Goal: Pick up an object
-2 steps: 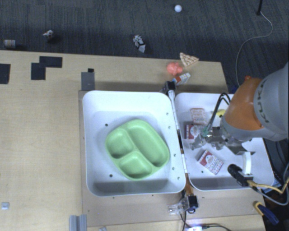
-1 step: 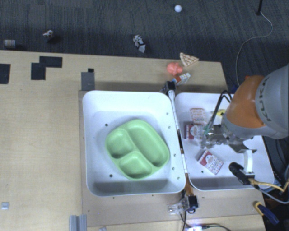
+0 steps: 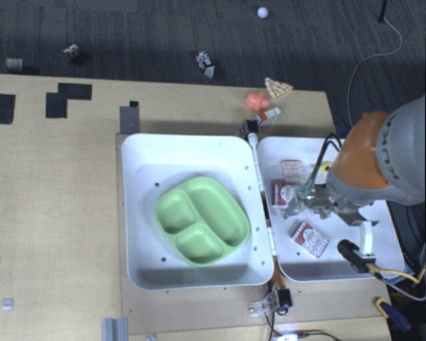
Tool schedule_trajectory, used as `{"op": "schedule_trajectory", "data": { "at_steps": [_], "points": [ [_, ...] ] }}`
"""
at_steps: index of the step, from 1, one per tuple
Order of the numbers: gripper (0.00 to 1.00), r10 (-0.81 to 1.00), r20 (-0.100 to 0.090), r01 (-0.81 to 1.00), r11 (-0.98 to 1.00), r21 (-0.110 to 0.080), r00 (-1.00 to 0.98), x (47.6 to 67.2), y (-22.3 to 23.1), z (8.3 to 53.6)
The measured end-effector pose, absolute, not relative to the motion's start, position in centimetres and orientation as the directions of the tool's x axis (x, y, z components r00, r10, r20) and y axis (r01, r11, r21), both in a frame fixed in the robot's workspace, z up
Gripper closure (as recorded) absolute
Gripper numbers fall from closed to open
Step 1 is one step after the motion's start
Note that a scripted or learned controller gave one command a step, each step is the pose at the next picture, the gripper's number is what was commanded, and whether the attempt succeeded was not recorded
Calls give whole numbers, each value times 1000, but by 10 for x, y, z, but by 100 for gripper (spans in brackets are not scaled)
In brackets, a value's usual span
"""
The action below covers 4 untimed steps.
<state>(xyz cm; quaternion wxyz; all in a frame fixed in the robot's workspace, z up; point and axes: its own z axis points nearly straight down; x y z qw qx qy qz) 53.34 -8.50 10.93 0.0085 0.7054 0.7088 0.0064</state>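
Claw [image 3: 297, 205] over right bin [image 3: 319, 272] — grip unclear; red packet [image 3: 311, 238] lies diagonal.

A divided tray [image 3: 202, 218] lies in the left bin [image 3: 136, 200]; small packets [image 3: 310, 238] in the right bin [image 3: 269, 156].

A pale wooden bench [image 3: 60, 220] fills most of the view. Behind it lies a dark grey carpet floor [image 3: 146, 33], with small scattered bits and a white ball [image 3: 262, 12]. A thin cable [image 3: 379, 53] curves at right.
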Motion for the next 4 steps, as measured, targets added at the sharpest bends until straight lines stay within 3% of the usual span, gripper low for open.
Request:
{"op": "schedule_trajectory", "data": {
  "at_steps": [1,2,3,4],
  "points": [
    [0,1000,-1,1000,2,9,-2,522,-84,87],
    [100,1000,-3,1000,3,17,-3,525,-84,99],
    [0,1000,-2,1000,3,16,-3,524,-83,99],
    [100,1000,-3,1000,6,21,-6,526,-83,109]
  ]
}}
